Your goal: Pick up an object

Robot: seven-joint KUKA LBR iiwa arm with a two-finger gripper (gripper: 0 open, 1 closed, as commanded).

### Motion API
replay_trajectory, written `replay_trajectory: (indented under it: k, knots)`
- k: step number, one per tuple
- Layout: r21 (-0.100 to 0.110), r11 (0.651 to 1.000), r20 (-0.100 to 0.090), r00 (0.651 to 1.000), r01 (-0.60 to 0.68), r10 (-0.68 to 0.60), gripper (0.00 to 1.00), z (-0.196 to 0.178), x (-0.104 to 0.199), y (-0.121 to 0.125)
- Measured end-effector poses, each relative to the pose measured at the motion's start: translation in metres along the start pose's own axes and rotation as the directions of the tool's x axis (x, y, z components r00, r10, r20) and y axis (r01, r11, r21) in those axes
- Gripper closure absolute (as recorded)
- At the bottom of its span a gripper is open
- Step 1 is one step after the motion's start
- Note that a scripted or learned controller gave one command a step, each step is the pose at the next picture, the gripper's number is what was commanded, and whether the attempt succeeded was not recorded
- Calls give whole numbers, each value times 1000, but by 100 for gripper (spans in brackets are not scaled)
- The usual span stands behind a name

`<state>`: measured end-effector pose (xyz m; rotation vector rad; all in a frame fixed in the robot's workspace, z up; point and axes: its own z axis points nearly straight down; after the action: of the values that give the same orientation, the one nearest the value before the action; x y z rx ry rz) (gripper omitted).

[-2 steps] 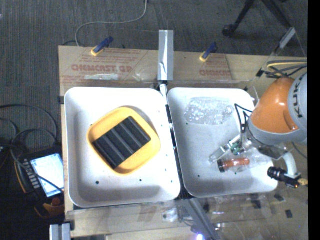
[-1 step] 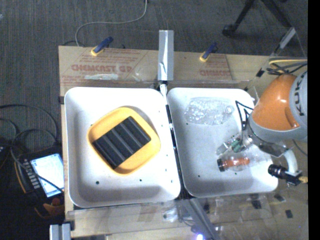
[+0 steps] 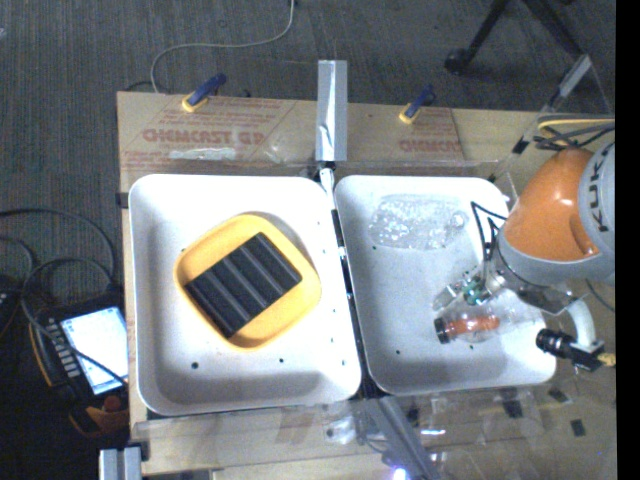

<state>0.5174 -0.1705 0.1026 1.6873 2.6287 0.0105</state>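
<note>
Right bin (image 3: pixel 400 358) | orange-filled bottle (image 3: pixel 466 324) apparently just below end effector (image 3: pixel 480 286)

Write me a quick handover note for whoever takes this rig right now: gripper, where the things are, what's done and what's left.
Gripper: the arm reaches in from the right over the right bin, low on its right side. The wrist hides the gripper, so open or shut cannot be told.
Things: a yellow tray with a black ribbed insert lies in the left bin. In the right bin, a crumpled clear plastic piece sits near the top and a small clear bottle with orange contents lies right beside the arm.
Done: no object visibly lifted.
Left: grasp one object and raise it; the bottle looks nearest.
</note>
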Motion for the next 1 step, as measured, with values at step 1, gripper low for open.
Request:
replay_trajectory:
  k: [1]
  knots:
    - [20,921,-3,921,-389,390,0,3,-30,46]
